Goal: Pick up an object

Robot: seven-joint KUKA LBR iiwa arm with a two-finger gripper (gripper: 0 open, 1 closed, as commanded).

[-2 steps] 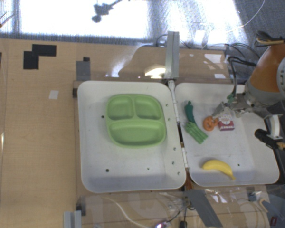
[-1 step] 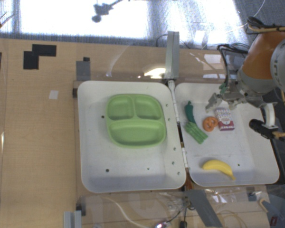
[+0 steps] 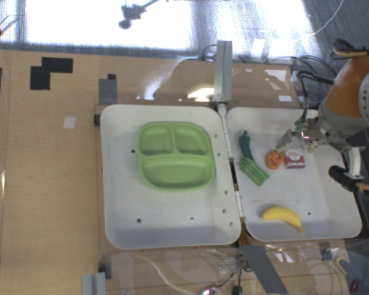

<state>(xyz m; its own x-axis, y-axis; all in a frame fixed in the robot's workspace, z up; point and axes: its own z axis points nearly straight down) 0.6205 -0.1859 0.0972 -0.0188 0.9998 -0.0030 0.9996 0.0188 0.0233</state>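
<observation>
One red-white packet [image 3: 294, 161], lettering unreadable.

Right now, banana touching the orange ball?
Apart. The camera view shows bare white bin floor between the banana and the orange ball.

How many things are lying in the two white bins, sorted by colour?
Green: 3, the divided plate, the dark green piece and the light green piece
Orange: 1, the round fruit
Yellow: 1, the banana
Red and white: 1, the small box
Total: 6
</observation>
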